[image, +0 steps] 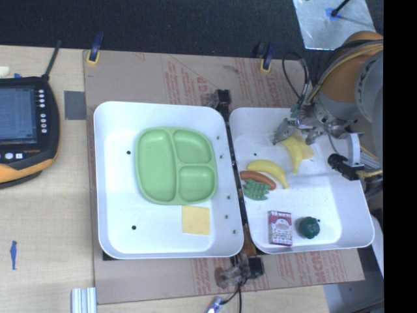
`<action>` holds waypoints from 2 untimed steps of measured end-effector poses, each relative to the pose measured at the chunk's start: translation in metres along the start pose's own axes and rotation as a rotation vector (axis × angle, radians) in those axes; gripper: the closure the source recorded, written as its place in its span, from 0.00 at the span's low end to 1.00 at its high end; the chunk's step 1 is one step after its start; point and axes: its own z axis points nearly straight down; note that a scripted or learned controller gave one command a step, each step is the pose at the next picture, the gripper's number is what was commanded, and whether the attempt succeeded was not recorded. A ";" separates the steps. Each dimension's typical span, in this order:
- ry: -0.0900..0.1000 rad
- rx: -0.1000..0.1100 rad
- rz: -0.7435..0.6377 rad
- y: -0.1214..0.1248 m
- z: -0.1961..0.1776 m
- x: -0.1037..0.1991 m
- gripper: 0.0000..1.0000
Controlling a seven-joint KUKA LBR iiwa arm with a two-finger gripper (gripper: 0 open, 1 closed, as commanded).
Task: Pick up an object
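The gripper point(296, 130) sits low in the right bin point(339, 204), toward its 12 o'clock edge, with grey fingers point(284, 133) splayed down and to the sides. A pale yellow piece point(297, 152) lies directly under them, its upper end tucked between the fingertips, but whether the fingers actually pinch it or merely straddle it cannot be told from this angle. The piece's long axis runs roughly from 11 o'clock to 5 o'clock, its free end pointing down toward 5 o'clock.

Just at 7 o'clock from that piece lies a banana point(268, 170), curved, long axis from 10 to 4 o'clock, tip toward 4. Touching it below is a red sausage point(257, 177) on a similar slant, and beside that a green leafy item point(256, 188). Toward the bin's 6 o'clock edge stand a small red-and-white carton point(280, 227) and, just to its 3 o'clock, a dark green round object point(308, 227).

Behind the gripper, the wrist rises to 2 o'clock into the orange-banded arm point(352, 64).

The left bin point(111, 175) holds a green divided plate point(176, 165), and at its 5 o'clock a flat yellow square point(196, 220).
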 end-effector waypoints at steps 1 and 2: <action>-0.001 0.002 0.000 -0.032 0.001 -0.012 0.00; -0.001 0.004 -0.001 -0.032 -0.010 -0.013 1.00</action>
